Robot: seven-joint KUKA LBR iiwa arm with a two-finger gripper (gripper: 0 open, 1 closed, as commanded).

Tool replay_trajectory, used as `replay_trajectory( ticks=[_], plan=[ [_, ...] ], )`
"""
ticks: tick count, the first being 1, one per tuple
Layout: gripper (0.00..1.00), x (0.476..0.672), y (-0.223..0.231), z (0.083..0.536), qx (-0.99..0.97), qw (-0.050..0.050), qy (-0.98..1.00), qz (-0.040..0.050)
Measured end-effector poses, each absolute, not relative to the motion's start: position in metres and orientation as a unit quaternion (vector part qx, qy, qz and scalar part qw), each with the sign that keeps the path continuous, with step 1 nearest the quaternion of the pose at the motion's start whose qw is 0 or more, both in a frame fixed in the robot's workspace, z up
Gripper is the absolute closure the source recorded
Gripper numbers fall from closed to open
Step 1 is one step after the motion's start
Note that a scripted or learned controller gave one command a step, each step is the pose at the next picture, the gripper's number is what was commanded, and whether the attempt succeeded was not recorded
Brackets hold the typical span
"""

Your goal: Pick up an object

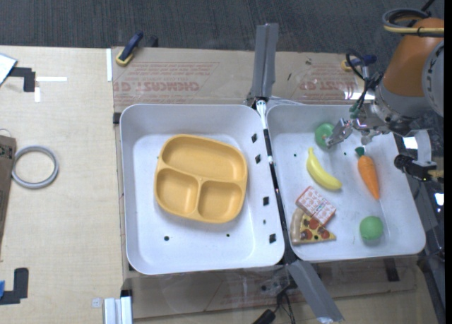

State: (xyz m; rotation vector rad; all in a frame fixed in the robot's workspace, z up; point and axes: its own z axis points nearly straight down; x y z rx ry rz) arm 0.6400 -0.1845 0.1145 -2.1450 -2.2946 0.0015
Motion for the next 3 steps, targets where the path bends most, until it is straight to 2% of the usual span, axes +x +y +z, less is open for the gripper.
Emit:
replay_trajectory(
  ticks=[1,2,3],
  plan=[
    [0.0,0.591,-0.198,0.092,-0.657,0.0,-0.754,0.0003],
    [1.0,0.592,-0.199,0.101,-0.658,-0.001,-0.753,0.0001],
    [1.0,0.589,-0.189,0.201,-0.691,-0.001,-0.723,0.0006]
  ],
)
